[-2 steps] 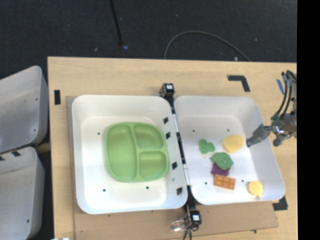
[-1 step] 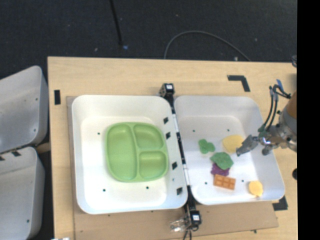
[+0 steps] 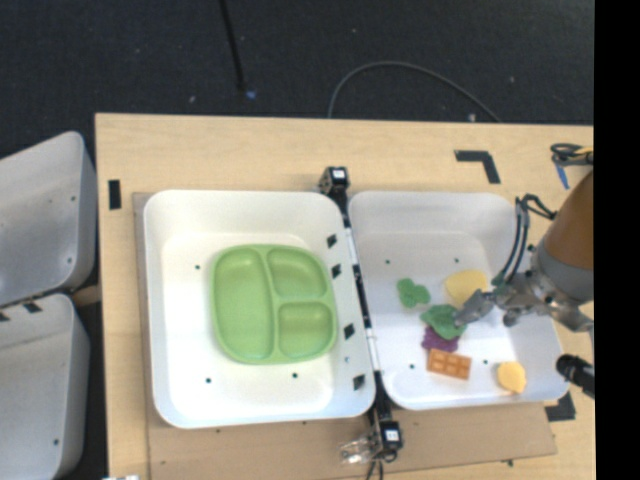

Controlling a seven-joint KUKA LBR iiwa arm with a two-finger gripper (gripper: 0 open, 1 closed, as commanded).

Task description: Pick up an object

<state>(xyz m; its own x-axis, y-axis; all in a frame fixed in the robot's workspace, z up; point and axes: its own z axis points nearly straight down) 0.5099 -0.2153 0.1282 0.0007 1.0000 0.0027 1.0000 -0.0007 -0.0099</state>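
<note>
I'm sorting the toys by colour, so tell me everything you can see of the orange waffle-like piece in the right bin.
The orange piece is a small flat rectangle with a grid of shallow squares on top, plastic by the look of it. It lies flat on the right bin floor, near the front wall, slightly turned. A purple piece lies just behind it, seemingly touching its back edge. The small yellow piece lies apart, to its right.

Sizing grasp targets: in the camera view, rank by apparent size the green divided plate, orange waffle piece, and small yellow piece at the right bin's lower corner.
1. green divided plate, by far the largest
2. orange waffle piece
3. small yellow piece, only slightly smaller than the waffle, so that order is unsure
</note>
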